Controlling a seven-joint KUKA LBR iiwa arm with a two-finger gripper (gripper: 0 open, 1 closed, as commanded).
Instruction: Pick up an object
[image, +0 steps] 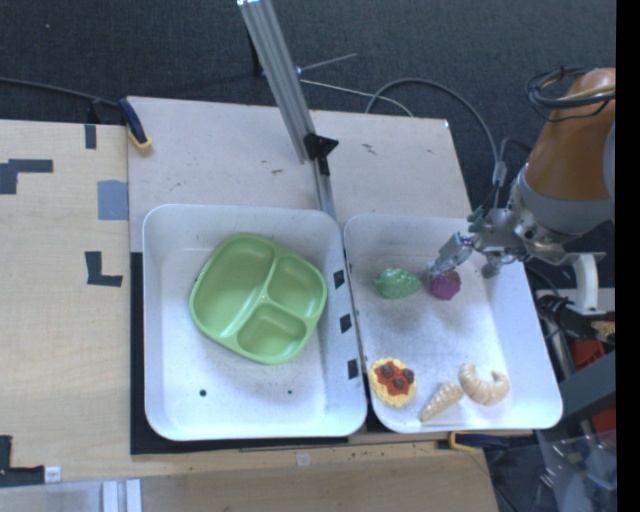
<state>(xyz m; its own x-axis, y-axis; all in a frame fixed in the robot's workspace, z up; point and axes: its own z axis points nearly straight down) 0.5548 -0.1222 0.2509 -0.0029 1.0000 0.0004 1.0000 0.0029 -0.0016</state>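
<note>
Two white bins (160, 330); left one with green plate (259, 297), well left of fingers. Gripper (450, 260) low over right bin, fingers' state cannot tell. Purple item (446, 286) just below fingertips, green item (398, 284) just left. Croissant (484, 384), tart (394, 381), cone (440, 401) well apart, toward near edge.

arm (575, 150) cut off at right edge

A green divided plate (258, 297) lies in the left bin (165, 330).
</note>
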